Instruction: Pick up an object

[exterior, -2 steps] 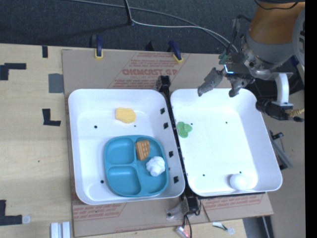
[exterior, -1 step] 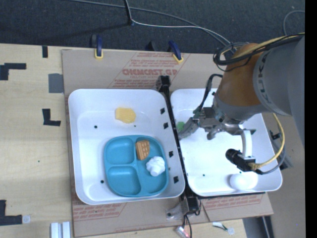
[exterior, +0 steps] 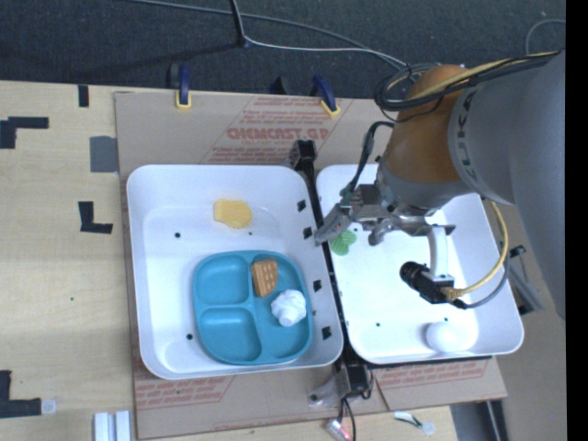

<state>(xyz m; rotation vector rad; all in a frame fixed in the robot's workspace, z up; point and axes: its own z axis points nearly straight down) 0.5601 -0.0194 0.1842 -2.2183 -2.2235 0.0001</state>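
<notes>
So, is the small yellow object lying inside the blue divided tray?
No, the small yellow object lies on the left white bin floor, above the blue divided tray.

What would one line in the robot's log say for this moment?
gripper over right bin left edge | green object beneath | grasp unconfirmed

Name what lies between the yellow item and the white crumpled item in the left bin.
In the camera view, a tan waffle-like piece lies between the yellow item and the white crumpled item, in the blue divided tray.
</notes>
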